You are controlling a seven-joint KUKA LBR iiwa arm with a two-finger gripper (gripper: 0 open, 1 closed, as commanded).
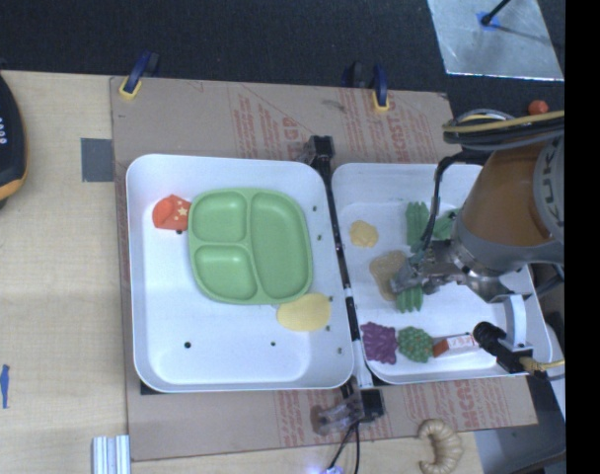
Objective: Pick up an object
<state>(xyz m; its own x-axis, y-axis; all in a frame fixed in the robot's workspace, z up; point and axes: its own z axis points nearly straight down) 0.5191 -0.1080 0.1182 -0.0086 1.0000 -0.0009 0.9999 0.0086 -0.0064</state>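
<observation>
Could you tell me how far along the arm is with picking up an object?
Reach looks done: the gripper is down in the right bin, on a green toy beside the tan piece. The grab itself is under way; I cannot tell if anything is gripped. Lifting remains.

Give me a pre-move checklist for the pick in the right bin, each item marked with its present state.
1. Pincer over the right bin: ok.
2. Pincer low at the green vegetable piece: ok.
3. Piece seen between the fingers: cannot tell, the wrist covers them.
4. Neighbours apart from the target: not ok, the tan piece lies right beside it.
5. Purple grapes and green grapes away from the pincer: ok.
6. Green divided plate in the left bin, away from the arm: ok.
</observation>
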